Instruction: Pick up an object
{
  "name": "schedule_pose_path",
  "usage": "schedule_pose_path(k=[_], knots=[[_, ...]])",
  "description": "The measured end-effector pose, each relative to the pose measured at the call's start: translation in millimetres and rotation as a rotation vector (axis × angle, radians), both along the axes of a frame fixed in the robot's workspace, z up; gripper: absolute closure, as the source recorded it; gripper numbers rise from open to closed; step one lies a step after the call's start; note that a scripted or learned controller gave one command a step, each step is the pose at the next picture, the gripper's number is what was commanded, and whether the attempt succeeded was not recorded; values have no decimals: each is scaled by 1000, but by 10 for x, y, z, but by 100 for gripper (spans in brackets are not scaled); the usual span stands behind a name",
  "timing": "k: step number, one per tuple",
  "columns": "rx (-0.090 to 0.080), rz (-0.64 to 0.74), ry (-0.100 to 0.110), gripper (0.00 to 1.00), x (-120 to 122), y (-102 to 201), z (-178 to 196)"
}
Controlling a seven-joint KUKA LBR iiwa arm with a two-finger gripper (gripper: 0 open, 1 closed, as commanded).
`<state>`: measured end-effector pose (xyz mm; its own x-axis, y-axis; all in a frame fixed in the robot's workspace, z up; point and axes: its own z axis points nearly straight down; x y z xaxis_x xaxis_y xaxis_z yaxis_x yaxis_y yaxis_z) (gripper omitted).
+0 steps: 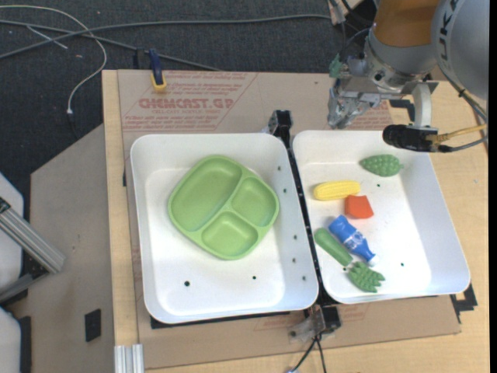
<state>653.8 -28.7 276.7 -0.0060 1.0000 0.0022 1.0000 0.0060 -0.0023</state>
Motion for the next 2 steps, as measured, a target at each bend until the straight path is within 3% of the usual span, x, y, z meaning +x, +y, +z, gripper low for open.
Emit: schedule_pose_path(k=[2], knots=[[1, 0, 3, 100, -131, 1037, -312]])
